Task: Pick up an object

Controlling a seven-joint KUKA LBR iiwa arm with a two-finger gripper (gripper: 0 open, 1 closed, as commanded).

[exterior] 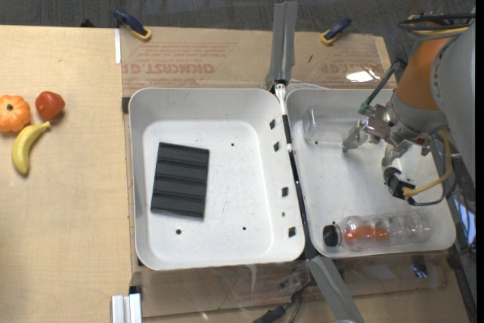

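Left bin [144,163] holding black ridged block [180,180], right bin [446,227] clear bottle [376,231], end effector [374,144] spread wide

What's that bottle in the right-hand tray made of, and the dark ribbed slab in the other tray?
The bottle looks like clear, glossy plastic: you can see something reddish-orange inside it and the white bin through it, and it has a black cap. The slab is matt black with parallel ridges and no shine, perhaps rubber or foam; the view leaves that open.
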